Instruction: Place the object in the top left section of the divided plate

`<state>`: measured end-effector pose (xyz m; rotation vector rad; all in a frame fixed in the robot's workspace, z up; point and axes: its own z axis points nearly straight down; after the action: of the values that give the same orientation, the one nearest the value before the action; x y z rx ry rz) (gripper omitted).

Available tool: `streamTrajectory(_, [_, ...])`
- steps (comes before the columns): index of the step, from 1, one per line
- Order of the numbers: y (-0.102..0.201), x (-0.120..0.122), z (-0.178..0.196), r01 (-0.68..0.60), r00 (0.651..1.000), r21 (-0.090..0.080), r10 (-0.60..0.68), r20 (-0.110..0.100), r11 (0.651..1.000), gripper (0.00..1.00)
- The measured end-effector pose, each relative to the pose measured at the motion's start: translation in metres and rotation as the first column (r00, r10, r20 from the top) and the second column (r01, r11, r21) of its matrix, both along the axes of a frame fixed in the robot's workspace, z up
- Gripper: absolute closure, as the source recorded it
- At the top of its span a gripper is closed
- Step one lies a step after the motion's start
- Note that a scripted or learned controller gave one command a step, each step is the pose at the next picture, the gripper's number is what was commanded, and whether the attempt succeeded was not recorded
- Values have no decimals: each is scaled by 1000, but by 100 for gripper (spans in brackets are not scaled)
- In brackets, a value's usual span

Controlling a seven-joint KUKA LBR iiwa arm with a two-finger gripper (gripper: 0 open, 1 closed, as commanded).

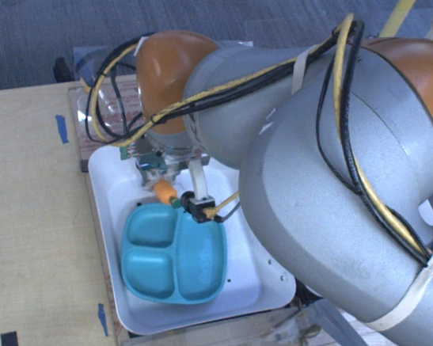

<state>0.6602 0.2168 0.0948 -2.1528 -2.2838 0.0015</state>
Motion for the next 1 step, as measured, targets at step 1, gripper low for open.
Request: streamTrajectory(1, [-10,-37,2,-60,998,1,60,37,998,100])
